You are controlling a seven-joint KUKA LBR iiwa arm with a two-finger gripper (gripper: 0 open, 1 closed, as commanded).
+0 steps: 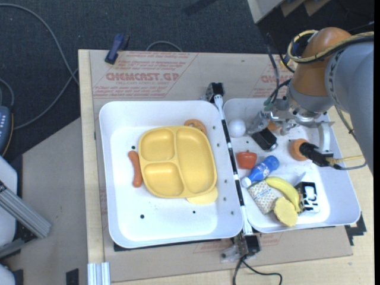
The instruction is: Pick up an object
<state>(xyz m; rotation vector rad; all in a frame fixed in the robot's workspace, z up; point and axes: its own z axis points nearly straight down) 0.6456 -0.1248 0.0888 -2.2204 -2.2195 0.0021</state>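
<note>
My gripper [268, 128] is down in the upper part of the right bin [347, 209], under the grey arm with the orange band [314, 64]. A white ball [237, 127] lies just to its left. A red piece [246, 158] and a blue bottle [263, 168] lie below it. An orange object [297, 148] sits to its right. Nearer the front of this bin lie a yellow banana [284, 190], a speckled pouch [262, 195] and a black and white item [307, 196].
The left bin [119, 218] holds a yellow divided tray [177, 161], an orange sausage [136, 168] beside its left edge and a brown ring [195, 124] at its top. A blue clip [115, 48] lies on the board behind the bins.
</note>
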